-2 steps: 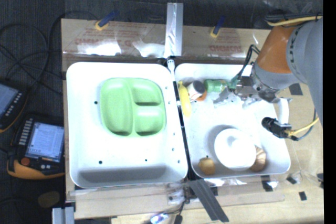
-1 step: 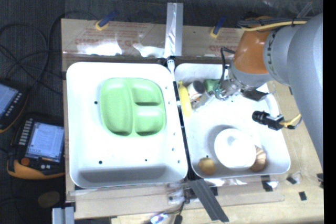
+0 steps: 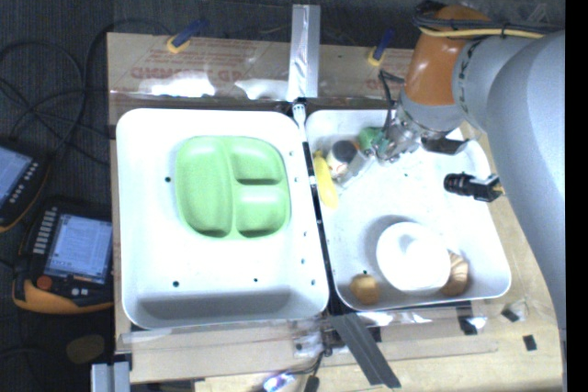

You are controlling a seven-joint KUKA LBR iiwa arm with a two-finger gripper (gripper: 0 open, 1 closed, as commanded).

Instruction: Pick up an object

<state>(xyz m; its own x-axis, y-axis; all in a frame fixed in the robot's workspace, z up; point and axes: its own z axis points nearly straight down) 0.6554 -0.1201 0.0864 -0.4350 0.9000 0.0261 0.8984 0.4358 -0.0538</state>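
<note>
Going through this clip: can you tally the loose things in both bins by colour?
Green: 2, plate and small green thing
Yellow: 1, banana
White: 1, bowl
Brown: 2, left lump and right lump
Grey: 1, grey thing, too blurred to name
Total: 7

Bright even light, whites blown out, soft focus, faint shadows

Fixed overhead camera, slanted down; left bin [image 3: 147, 289], right bin [image 3: 423, 190] framed.
</note>
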